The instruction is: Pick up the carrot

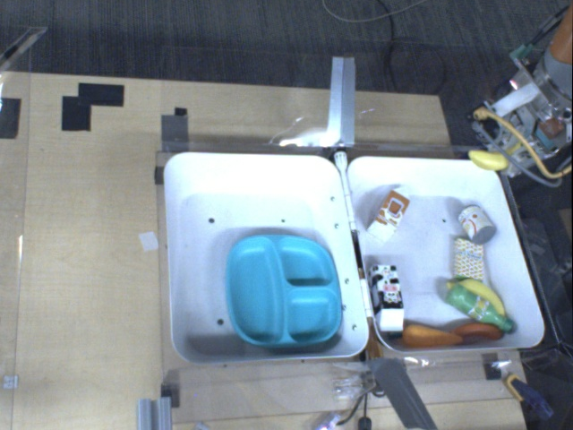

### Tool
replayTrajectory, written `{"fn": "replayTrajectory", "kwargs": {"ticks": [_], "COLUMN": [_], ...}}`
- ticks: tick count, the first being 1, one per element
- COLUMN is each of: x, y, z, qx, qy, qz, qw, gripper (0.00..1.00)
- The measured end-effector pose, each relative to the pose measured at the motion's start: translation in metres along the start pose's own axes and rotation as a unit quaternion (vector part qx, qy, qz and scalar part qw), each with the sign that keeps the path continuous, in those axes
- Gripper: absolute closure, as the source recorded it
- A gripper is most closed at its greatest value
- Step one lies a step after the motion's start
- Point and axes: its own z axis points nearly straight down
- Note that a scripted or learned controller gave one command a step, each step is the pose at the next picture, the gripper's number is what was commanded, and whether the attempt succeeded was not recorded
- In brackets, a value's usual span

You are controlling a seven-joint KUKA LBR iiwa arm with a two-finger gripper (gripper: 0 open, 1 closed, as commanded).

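Nearest to us, along the front wall of the right bin (528, 330), we find the carrot (428, 334) lying flat, its orange body pointing left, end to end with a reddish sausage-like piece (481, 331). Just behind the carrot's left end stands a small black-and-white carton (387, 296) close to the divider. To the right, a green bottle with a yellow banana (479, 300) sits just above the reddish piece, and behind it a patterned packet (467, 259) and a grey can (475, 223). A brown-and-white box (389, 211) lies tilted toward the back left. In the left bin (192, 240) we see a blue divided plate (283, 288). Farthest away, beyond the right bin's back corner, the gripper (537, 119) hangs among yellow cables — well apart from the carrot — and we cannot tell how its jaws stand.
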Motion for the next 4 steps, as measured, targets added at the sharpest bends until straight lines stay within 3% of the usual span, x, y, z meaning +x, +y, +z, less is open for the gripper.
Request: {"fn": "replayTrajectory", "kwargs": {"ticks": [1, 2, 3, 4], "x": [-0.001, -0.015, 0.011, 0.002], "y": [0.039, 0.04, 0.042, 0.046], "z": [0.045, 0.101, 0.214, 0.109], "qx": [0.001, 0.001, 0.005, 0.0], "qy": [-0.001, -0.002, 0.001, 0.0], "qz": [-0.103, 0.09, 0.083, 0.085], "qw": [0.9947, 0.9959, 0.9965, 0.9964], "gripper": [1.0, 1.0, 1.0, 1.0]}}
